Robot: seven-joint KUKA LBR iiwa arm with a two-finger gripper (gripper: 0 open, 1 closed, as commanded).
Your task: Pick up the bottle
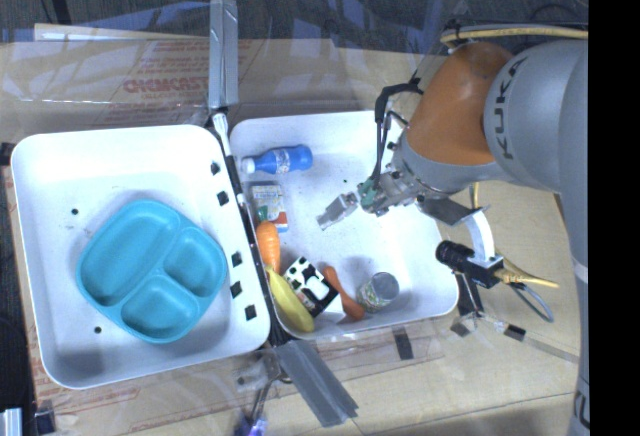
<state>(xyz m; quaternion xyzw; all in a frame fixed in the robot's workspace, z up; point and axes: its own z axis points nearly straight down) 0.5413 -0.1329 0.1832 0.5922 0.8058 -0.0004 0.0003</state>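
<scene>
Bottle: we see the blue bottle (279, 161) lying on its side at the far left corner of the right bin (425, 269), cap toward the divider.
Gripper: the gripper (338, 210) hangs over the bin's middle, well apart from the bottle; nothing sits between its fingers, which look slightly parted.
Neighbours: a small carton (266, 201) lies just nearer than the bottle; then a carrot (268, 244), a banana (288, 302), a black-and-white cube (308, 286) and a tin can (377, 292) crowd the near edge.
Left bin: the left bin (60, 174) holds a blue divided tray (152, 269).
Hard to read: we cannot make out the carton's label; the arm (500, 119) covers the bin's far right corner.
</scene>
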